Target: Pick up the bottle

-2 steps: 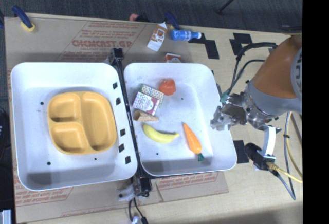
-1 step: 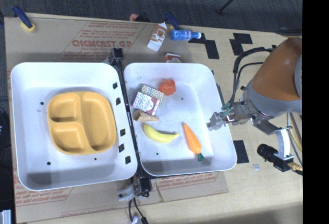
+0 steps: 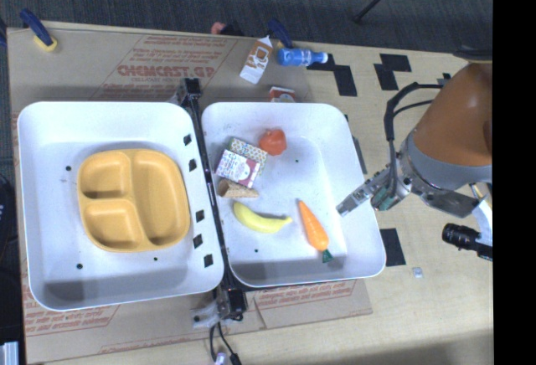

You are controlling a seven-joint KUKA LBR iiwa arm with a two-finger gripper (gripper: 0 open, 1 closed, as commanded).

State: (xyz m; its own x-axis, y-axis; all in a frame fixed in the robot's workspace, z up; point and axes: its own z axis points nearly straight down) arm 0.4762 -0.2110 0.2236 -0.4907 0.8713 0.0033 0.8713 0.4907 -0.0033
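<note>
A small blue bottle lies on its side on the cardboard behind the right bin, outside both bins. My gripper hangs over the right bin's right rim, pointing left into the bin. It is far from the bottle, toward the front right, with nothing seen in it. The orange-banded wrist rises behind it at the right.
The right bin holds a patterned carton, a red tomato, a banana and a carrot. A yellow divided plate sits in the left bin. Two small cartons lie near the bottle.
</note>
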